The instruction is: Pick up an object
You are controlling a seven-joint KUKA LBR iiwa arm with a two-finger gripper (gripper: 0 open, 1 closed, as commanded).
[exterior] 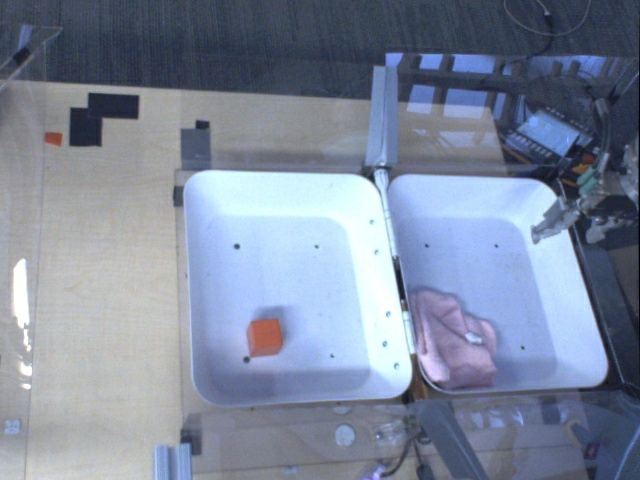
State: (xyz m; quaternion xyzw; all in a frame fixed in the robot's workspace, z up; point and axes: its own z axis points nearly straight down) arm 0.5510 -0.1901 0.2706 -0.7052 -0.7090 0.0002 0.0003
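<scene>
- Nearest, along the front of the right bin [520, 203], lies one crumpled pink cloth [452, 340], pressed against the wall shared with the other bin, with one small pale item [474, 339] on top of it.
- Across in the left bin [290, 203], one orange block [265, 337] sits alone near the front left.
- So I count two white bins, side by side and touching.
- Farther back, the gripper [548, 228] hangs over the right bin's far right rim, well apart from cloth and block.
- On the bench's far left corner sit one small orange square [53, 139] and black patches [100, 117].
</scene>
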